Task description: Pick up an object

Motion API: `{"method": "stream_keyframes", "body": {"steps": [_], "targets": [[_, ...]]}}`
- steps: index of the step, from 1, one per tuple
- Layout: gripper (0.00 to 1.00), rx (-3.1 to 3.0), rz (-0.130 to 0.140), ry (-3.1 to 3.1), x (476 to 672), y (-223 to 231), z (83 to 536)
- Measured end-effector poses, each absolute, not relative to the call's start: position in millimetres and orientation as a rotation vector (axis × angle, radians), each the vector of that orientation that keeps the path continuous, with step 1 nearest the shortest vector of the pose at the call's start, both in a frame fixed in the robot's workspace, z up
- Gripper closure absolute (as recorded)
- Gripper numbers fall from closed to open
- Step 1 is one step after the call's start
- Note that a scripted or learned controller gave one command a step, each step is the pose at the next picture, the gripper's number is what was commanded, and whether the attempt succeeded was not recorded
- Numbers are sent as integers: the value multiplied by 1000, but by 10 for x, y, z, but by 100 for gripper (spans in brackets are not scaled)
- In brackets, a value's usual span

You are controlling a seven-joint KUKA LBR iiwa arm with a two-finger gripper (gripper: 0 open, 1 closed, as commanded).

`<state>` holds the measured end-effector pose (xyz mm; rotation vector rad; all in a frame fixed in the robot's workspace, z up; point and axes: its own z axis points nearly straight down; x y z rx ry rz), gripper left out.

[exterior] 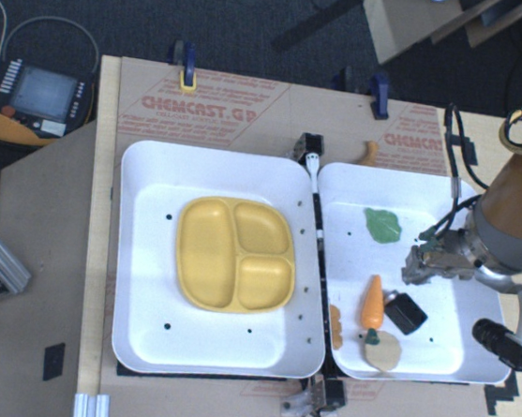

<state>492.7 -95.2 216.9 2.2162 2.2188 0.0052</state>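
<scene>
In the right bin point(361, 201) lie a green leafy piece point(383, 225), an orange carrot point(374, 302), a black block point(406, 312) and a beige round piece point(381, 351) with a small dark green bit on its near edge. My gripper point(421, 270) hangs over the right bin's right half, just above and right of the black block and right of the carrot. Nothing shows between its fingers. The orange band and grey wrist rise to the right of it.
A yellow three-compartment plate point(236, 254) lies in the left bin point(149, 199). A small orange-brown piece point(334, 327) rests on the divider between the bins. Blue clamps point(189, 62) hold the cardboard at the back. A pendant point(39, 95) lies far left.
</scene>
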Motion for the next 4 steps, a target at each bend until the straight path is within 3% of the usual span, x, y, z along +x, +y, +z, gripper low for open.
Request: {"method": "stream_keyframes", "body": {"steps": [1,3,4], "targets": [[100,2218,2,2220,4936,-953,2320],[100,2213,5,2227,5673,-64,2372],[100,2215,3,2226,5929,343,2256]]}}
